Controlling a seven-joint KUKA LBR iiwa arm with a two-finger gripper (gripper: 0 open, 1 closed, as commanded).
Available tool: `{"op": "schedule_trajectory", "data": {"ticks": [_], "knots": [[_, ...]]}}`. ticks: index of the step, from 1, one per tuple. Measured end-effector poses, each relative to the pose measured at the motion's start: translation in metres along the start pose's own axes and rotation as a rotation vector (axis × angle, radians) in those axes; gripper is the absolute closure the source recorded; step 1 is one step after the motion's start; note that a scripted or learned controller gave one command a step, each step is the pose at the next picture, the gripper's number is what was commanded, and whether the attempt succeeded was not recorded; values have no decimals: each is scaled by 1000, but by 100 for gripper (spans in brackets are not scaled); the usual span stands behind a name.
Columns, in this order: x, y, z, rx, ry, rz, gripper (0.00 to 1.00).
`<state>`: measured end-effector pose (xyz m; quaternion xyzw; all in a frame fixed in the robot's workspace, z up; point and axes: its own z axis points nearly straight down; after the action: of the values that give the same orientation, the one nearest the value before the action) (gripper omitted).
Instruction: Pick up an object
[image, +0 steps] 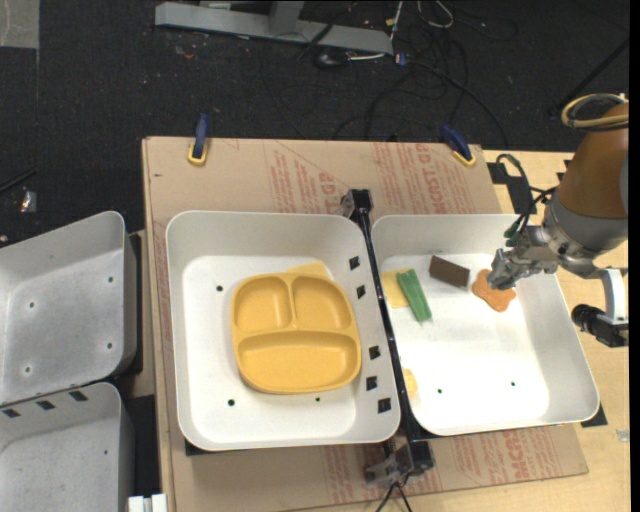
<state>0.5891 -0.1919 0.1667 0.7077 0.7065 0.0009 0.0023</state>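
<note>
The gripper is low in the right bin, directly over the orange flat piece; its grasp state I cannot tell; this looks like the grasping step; next it should close and lift.

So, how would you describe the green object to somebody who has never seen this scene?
Look in the right white bin, near its left wall beside the divider. There lies the green stick, long and narrow, set at a slant. Its neighbours are a dark brown block and a flat orange piece under the gripper.
</note>
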Motion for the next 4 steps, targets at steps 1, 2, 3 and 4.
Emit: {"op": "schedule_trajectory", "data": {"ticks": [1, 2, 3, 4], "knots": [[10, 6, -55, -2, 0, -6, 100], [10, 6, -53, 2, 1, -4, 100], [55, -3, -48, 6, 3, -7, 100], [102, -15, -47, 6, 4, -8, 100]]}}
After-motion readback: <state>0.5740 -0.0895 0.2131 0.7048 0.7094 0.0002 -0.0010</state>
